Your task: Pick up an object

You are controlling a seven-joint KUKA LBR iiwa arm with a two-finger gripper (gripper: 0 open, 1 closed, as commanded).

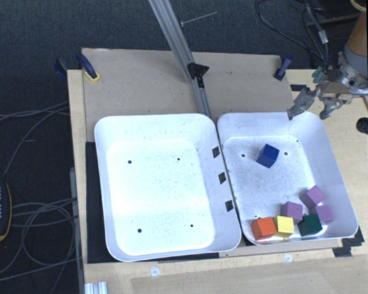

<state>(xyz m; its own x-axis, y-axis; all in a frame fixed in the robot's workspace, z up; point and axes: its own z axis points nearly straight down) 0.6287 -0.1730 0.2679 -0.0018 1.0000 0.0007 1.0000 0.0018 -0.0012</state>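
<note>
Camera view: my gripper (310, 110) hangs spread and empty over the right bin (328, 145)'s far-right corner — blue cube (268, 155) sits alone, easiest pick.

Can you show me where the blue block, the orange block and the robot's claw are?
blue block (268, 155): camera view, middle of its top face.
orange block (264, 227): camera view, middle of its top face.
claw (311, 108): camera view, midway between its two fingertips.

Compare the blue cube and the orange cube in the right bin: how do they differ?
The blue cube sits alone near the bin's middle; the orange cube lies at the near wall, touching the yellow cube. The blue cube looks turned at an angle; the orange cube sits squarer to the wall. Both rest in the right bin.
</note>
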